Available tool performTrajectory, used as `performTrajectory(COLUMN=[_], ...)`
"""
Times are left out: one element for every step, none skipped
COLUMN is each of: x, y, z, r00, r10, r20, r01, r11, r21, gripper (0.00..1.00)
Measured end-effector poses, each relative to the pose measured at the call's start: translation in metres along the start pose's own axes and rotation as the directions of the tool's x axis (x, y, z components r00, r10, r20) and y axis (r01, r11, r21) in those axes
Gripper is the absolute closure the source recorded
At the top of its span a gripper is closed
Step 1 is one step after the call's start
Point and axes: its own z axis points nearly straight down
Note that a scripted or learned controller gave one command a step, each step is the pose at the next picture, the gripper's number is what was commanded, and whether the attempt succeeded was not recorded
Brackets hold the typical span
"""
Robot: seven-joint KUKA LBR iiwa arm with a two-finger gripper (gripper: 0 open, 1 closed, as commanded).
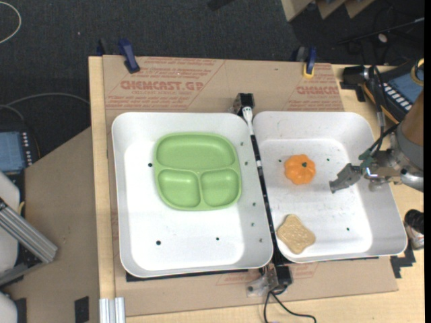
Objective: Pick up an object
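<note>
Jaws (339, 182): reaching in over the right bin from its right side, low above the white floor; the dark fingers are seen nearly edge-on, so I cannot tell whether they are spread or closed, and nothing shows between them.
Arm (411, 147): grey, behind the jaws toward the right edge of the view, with cables running along it.
Orange pumpkin-shaped toy (300, 169): on the floor of the right bin, just ahead of the jaws to their left and a little higher in the view; a clear gap lies between it and the jaws.
Tan cracker-like piece (295, 235): flat in the right bin, below and left of the jaws, near the bin's lower left corner; apart from both the jaws and the pumpkin toy.
Right bin (350, 234): shallow, white, directly under the jaws.
Left bin (135, 234): shallow, white, well to the left of the jaws, touching the right bin along a dark seam.
Green divided plate (197, 170): three compartments, lying in the left bin, far left of the jaws.
Bench (202, 83): brown board with red lettering under both bins.
</note>
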Motion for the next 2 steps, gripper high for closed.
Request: performTrajectory(x=[-0.024,-0.023], y=[-0.017,-0.015], z=[0.131,0.116], r00=[1.0,1.0], r10=[0.004,0.002], r20=[0.0,0.002], r01=[-0.004,-0.002], r11=[1.0,1.0], r21=[0.003,-0.004], gripper=[0.0,1.0])
